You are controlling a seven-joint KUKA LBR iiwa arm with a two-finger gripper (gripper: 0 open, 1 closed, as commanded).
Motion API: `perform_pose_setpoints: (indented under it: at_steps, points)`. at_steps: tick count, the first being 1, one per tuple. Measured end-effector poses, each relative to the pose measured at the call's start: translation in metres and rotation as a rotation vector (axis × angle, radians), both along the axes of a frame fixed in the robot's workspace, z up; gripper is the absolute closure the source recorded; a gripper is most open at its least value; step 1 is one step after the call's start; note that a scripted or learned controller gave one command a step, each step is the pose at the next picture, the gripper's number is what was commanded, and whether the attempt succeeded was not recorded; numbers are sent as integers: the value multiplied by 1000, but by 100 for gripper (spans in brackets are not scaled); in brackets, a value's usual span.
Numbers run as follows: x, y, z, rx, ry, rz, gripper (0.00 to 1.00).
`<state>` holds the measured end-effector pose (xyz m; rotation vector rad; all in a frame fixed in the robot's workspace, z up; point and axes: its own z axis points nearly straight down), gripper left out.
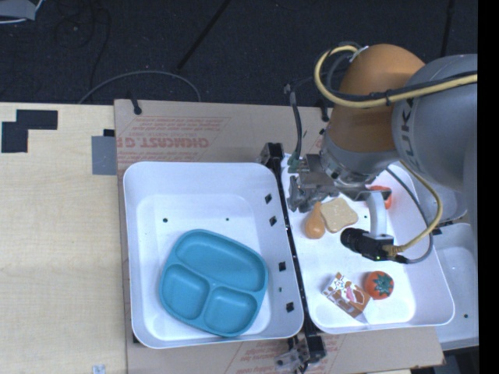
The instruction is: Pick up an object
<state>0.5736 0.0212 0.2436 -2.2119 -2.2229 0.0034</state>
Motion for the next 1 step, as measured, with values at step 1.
perform_pose_setpoints:
  at_steps: [1]
  points:
    - [-17,55,3,0,1,1,100]
